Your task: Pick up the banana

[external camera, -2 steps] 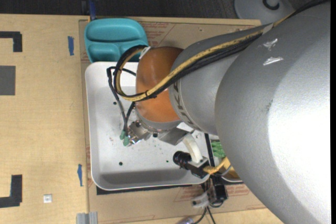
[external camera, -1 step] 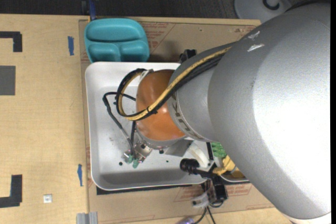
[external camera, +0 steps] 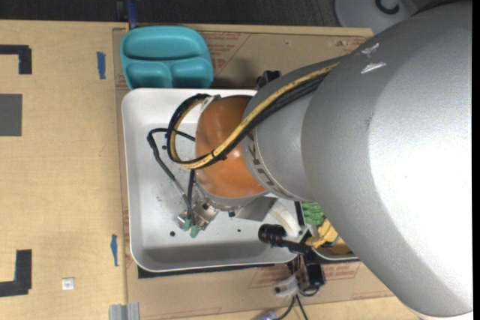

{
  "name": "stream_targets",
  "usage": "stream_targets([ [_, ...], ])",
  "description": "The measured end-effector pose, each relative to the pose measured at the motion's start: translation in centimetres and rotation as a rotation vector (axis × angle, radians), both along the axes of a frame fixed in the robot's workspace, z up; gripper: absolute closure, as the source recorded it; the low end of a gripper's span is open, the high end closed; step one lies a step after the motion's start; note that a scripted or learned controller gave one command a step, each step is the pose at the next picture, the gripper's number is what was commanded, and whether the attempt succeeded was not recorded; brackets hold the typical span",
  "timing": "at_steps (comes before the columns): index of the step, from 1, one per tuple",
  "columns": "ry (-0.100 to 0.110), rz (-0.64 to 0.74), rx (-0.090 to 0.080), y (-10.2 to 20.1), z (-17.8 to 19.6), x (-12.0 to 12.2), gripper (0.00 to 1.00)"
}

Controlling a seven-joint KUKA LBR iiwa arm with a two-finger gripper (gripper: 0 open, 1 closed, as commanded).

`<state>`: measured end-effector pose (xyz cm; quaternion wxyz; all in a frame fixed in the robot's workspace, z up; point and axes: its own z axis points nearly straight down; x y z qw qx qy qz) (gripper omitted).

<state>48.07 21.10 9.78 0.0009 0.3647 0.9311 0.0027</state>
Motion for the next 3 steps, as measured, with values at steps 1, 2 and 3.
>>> stream_targets([
  [1, -0.002, -0.001, 0.001, 0.0, 1.0, 0.0, 1.00],
  [2, -0.005, -0.002, 0.002, 0.1, 2.0, 0.1, 1.00],
  [3, -0.007, -0.002, 0.003, 0.1, 3.0, 0.2, 1.00],
])
